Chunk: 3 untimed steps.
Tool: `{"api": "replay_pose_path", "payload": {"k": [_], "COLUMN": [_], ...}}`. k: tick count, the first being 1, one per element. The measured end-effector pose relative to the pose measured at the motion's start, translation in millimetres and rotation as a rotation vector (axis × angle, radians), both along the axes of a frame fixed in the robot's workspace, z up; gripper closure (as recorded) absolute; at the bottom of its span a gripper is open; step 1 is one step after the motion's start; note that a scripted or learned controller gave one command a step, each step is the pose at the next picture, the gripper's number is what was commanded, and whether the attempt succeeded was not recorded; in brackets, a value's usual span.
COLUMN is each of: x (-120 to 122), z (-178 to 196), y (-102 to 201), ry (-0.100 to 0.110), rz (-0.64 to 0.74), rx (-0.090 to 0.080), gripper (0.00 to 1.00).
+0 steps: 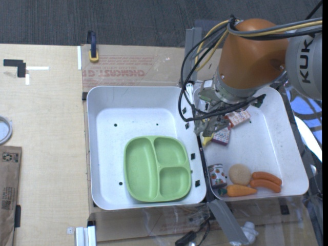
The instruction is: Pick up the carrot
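The carrot (241,190) is a small orange piece lying against the front wall of the right bin (287,137). It sits just below a round tan biscuit-like piece (239,174). My gripper (210,128) hangs under the big orange wrist band at the left side of the right bin, well behind the carrot and apart from it. The wrist and cables hide most of the gripper. Nothing of the carrot is near it.
Two orange-red sausages (266,181) lie right of the carrot, and a small printed can (217,175) to its left. A red-white packet (238,118) and a purple box (221,137) lie beside the gripper. The left bin (102,137) holds a green divided plate (157,168).
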State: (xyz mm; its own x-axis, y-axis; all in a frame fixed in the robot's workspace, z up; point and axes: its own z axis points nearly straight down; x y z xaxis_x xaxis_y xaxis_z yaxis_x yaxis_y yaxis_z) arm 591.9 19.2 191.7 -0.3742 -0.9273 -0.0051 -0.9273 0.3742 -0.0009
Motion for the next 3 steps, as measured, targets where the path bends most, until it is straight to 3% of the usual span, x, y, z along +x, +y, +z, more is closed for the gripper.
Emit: {"api": "replay_pose_path", "payload": {"k": [1, 2, 3], "x": [19, 29, 68], "z": [110, 165, 102], "y": [58, 124, 110], "ry": [-0.001, -0.002, 0.002], "rz": [-0.017, -0.405, -0.323], "rx": [0.0, 0.001, -0.001], "gripper": [1.0, 1.0, 1.0]}}
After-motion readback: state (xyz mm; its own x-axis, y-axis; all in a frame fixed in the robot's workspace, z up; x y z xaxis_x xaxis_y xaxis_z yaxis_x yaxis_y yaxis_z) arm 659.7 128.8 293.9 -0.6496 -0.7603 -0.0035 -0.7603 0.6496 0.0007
